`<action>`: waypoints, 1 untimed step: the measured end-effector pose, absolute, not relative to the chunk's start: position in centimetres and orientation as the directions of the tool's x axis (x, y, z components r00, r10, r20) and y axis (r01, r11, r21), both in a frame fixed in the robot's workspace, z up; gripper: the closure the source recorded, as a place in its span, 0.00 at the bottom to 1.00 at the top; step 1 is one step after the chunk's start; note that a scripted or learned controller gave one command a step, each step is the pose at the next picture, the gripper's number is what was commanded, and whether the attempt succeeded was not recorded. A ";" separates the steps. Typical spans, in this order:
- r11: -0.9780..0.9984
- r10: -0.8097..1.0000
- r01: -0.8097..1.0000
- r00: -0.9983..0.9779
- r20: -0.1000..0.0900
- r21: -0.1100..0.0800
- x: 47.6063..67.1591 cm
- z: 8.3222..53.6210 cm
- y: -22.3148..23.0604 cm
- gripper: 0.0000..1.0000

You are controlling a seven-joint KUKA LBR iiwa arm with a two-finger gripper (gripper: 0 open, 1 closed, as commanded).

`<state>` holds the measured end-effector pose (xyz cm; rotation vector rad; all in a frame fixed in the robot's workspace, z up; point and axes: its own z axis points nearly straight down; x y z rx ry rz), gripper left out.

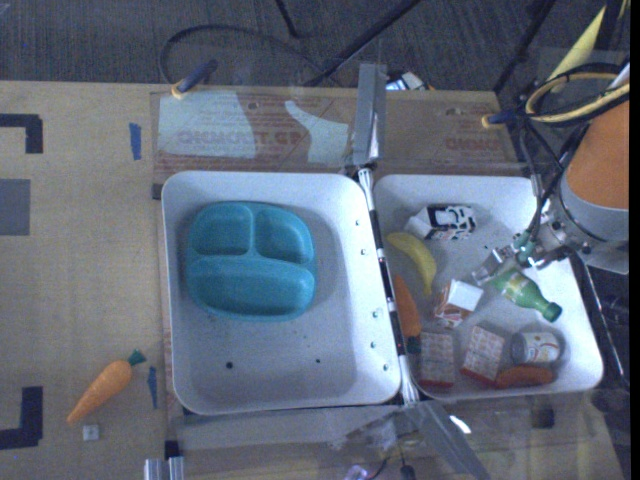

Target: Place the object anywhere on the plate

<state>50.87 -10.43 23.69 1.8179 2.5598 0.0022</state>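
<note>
You can see your robot's arm (598,173) is grey with a big orange band. Black and yellow cables (575,93) loop over it. Its gripper (520,253) is small, made of shiny silver metal with dark bits.

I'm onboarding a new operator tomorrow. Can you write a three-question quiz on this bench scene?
1. True or false: the blue sectioned plastic plate lies in the left white bin.
2. Where does the orange toy carrot with green top lie? A) on the plate B) right white bin C) on the bench, left of the bins
3. Fill in: the gripper hovers beside the green ____.

Key: 1 true; 2 C; 3 bottle.
</note>
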 end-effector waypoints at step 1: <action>0.305 0.952 0.952 -0.305 -0.001 0.002 57.3 21.4 -4.5 1.00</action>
